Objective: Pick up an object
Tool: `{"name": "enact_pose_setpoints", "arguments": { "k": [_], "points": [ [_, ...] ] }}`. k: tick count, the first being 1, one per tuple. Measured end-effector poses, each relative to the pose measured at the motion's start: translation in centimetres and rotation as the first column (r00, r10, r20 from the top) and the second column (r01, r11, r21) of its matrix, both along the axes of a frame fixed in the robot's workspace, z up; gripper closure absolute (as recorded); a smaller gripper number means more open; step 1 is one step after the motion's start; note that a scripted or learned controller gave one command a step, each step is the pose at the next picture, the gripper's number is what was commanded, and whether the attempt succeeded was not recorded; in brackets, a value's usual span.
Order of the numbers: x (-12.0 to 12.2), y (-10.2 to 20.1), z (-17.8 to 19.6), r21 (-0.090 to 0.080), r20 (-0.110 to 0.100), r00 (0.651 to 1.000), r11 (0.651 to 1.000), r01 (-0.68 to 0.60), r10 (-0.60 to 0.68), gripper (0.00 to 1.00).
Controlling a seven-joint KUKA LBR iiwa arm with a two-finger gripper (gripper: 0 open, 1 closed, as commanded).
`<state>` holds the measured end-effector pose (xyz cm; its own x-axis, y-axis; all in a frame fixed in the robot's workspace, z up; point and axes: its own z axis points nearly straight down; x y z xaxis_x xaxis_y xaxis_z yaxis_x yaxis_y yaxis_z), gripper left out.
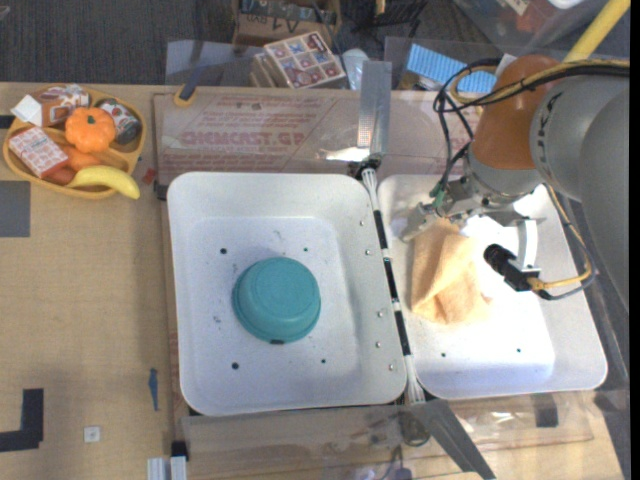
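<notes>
The yellowish cloth [447,276] is in the right bin [520,368], bunched up toward that bin's left edge, sort of draped from the upper left down to the middle. Its top end runs right up to the gripper [447,211], which sits just above it near the bin's far left corner. Honestly can't tell how the claw stands or whether it's got any of the cloth, too much wrist and cable in the way. The grey arm [580,118] with its orange band comes in over the bin's far right corner. Over in the left bin [200,218] there's a teal bowl [277,299] upside down, a bit below the middle. Off on the bench's far left corner sits a yellow tray [20,158] with toy food.
</notes>
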<state>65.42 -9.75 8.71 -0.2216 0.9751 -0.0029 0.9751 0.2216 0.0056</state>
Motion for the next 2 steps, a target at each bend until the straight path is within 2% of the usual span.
{"name": "enact_pose_setpoints", "arguments": {
  "k": [1, 2],
  "points": [
    [0.2, 0.0, 1.2, 0.002, 0.006, 1.0, 1.0, 0.002, -0.002, 1.0],
    [0.2, 5.6, 10.3, 0.001, -0.005, 0.995, 0.995, 0.1, -0.1, 1.0]
  ]
}}
